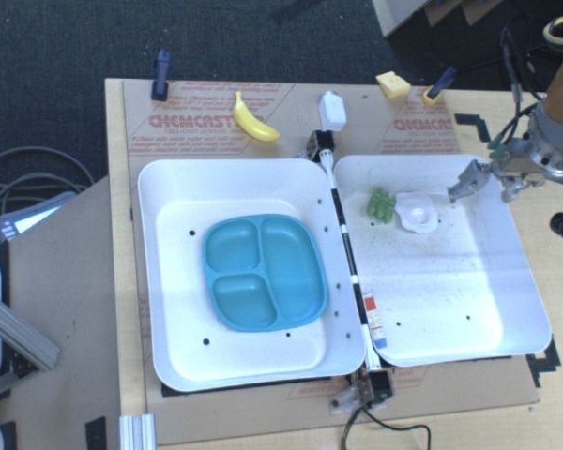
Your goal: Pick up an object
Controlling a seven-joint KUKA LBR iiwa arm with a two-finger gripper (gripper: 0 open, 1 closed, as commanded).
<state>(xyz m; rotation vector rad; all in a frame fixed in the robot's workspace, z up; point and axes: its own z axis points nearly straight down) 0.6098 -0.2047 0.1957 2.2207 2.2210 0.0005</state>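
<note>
Jaws (pixel 488 178) spread, empty, near white cap (pixel 418 216) & green toy (pixel 382 205), right bin (pixel 507 279).

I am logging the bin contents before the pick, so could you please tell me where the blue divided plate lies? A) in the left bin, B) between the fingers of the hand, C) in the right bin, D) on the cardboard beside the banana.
A: the blue divided plate lies flat on the floor of the left bin, apart from the hand over the right bin.
</note>
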